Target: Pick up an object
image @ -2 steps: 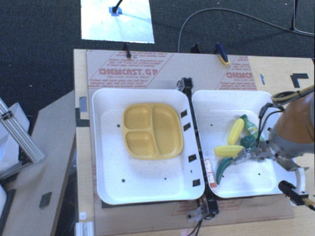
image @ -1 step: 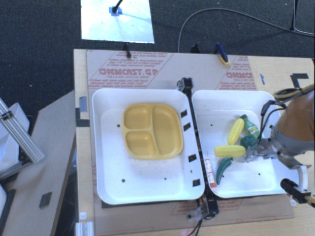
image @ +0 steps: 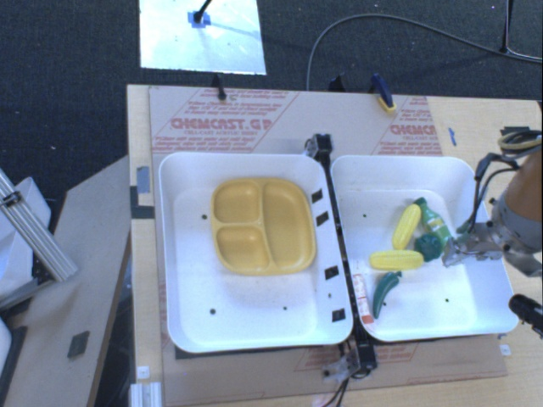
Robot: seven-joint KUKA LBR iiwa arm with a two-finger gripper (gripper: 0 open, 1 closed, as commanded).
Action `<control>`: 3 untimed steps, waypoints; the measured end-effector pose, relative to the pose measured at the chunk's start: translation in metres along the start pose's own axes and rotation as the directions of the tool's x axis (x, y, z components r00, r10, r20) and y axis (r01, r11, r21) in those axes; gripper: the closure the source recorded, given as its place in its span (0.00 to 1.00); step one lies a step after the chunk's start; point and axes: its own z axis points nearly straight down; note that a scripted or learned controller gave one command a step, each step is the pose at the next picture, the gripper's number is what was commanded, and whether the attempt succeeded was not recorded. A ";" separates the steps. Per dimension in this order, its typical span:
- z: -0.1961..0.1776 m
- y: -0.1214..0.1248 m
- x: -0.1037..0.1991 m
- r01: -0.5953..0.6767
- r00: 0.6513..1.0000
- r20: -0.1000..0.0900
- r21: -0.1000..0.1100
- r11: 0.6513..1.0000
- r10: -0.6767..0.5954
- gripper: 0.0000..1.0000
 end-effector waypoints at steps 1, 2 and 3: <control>-0.064 0.006 0.001 0.002 1.000 0.000 -0.003 1.000 -0.002 1.00; -0.108 0.007 0.001 0.002 1.000 0.000 -0.001 1.000 -0.002 1.00; -0.113 0.010 0.056 0.007 1.000 -0.003 0.003 1.000 -0.007 1.00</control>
